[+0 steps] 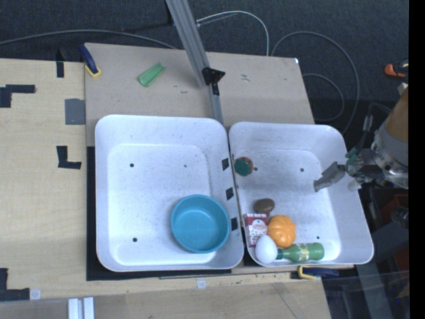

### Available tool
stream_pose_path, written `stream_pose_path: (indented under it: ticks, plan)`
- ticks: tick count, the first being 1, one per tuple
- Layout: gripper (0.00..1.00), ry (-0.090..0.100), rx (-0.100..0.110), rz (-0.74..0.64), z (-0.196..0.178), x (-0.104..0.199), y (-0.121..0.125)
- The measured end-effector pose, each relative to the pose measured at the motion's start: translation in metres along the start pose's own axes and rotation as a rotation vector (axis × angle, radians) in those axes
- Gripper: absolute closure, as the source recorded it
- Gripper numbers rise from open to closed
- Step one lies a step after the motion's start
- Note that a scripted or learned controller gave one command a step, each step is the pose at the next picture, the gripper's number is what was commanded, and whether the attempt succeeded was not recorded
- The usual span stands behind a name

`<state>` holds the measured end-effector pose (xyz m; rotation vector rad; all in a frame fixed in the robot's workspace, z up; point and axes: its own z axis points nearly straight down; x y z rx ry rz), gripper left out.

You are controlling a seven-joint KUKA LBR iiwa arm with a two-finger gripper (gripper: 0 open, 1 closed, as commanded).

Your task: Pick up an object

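My gripper [330,176] hangs over the right side of the right bin [312,138], reaching in from the right with nothing seen in it. Left of it lies a small green and red ball [244,166] near the bin's left wall. Toward the bin's front lie a brown lump [263,205], an orange fruit [281,230], a red and white carton [255,228], a white egg [266,250] and a green bottle [303,251] on its side. A blue bowl [199,222] sits in the left bin [133,145].
A slanted metal pole [191,35] rises behind the bins where they meet. A green block [151,74] and a blue and yellow clamp [89,61] lie on the bench at the back left. Cables loop behind the right bin.
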<state>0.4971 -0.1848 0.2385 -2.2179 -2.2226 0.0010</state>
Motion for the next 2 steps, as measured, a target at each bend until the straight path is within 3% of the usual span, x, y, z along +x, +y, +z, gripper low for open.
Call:
stream_pose_path:
  ticks: [1,2]
  plan:
    - [0.00,0.000,0.000,0.000,0.000,0.000,0.000]
    - [0.00,0.001,0.007,0.002,0.062,-0.001,-0.008]
